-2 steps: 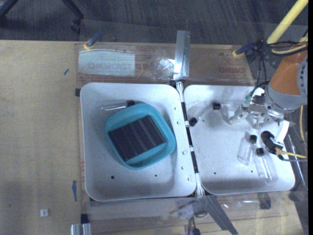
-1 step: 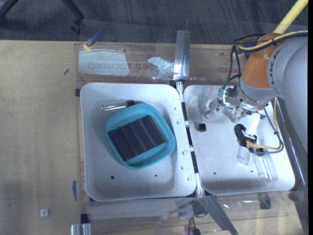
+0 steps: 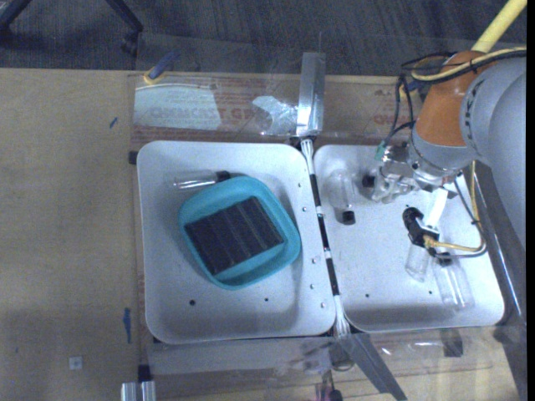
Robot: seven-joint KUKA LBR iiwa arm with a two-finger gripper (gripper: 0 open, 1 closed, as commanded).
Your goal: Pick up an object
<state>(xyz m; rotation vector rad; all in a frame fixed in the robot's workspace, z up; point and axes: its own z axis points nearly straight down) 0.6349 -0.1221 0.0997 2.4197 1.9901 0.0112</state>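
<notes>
In the right bin [image 3: 376, 274], my gripper [image 3: 379, 184] hangs low over the far part. A small black block [image 3: 347, 216] lies on the bin floor just left of and nearer than the gripper, apart from it. A clear plastic piece [image 3: 335, 182] rests beside the gripper near the bin's left wall. Two clear tubes [image 3: 415, 262] [image 3: 452, 288] lie toward the near right corner. The left bin [image 3: 155, 291] holds a teal tray with a dark ridged insert [image 3: 238, 232] and a clear pen-like tube with a black tip [image 3: 201, 179] behind it.
A metal divider post [image 3: 311, 98] stands behind the gap between the bins. Crumpled clear plastic [image 3: 274, 111] and a taped label [image 3: 177, 107] lie on the bench behind the left bin. The arm's grey body fills the far right.
</notes>
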